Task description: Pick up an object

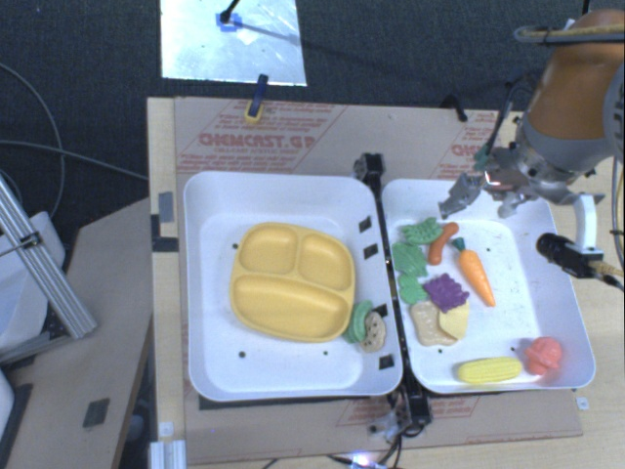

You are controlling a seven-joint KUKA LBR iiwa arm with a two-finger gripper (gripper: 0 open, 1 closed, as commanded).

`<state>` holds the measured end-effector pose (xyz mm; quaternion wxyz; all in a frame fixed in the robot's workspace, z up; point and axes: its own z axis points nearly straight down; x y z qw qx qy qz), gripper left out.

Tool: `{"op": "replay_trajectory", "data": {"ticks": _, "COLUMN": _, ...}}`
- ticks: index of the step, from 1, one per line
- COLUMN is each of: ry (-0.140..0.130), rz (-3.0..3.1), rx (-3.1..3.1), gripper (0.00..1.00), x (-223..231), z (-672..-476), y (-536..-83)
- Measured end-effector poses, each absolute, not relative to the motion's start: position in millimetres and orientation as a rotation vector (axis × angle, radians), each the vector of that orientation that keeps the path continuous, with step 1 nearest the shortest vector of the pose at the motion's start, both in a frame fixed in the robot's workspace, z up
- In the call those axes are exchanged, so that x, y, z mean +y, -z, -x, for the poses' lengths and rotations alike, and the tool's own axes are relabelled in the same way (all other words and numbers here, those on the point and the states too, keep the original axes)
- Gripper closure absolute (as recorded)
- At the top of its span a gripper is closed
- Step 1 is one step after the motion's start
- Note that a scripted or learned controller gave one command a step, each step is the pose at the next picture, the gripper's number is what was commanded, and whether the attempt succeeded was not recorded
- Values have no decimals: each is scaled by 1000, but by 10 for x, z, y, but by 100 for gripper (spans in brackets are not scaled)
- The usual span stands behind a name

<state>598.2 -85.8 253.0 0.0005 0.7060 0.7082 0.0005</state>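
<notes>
Counter carries two bins; tool [485,195] hangs spread and unladen above right bin [576,325] far edge.
Risk: crowded toys around small carrot [441,242] invite a glancing or double grip.

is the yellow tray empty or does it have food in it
Empty: all three compartments of the yellow tray show bare yellow. A green and tan toy lies just outside its rim.
</notes>
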Motion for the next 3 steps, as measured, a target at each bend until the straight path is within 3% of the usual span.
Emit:
{"op": "replay_trajectory", "data": {"ticks": 1, "ry": 11, "rz": -2228, "rx": 2221, "gripper": 0, "x": -1186, "z": -5570, "y": -994}}
{"op": "replay_trajectory", "data": {"ticks": 2, "ry": -3, "rz": -2219, "rx": 2221, "gripper": 100, "x": -1156, "z": -5615, "y": -1168}}
{"op": "replay_trajectory", "data": {"ticks": 3, "ry": -4, "rz": -2219, "rx": 2221, "gripper": 0, "x": -1156, "z": -5614, "y": -1165}}
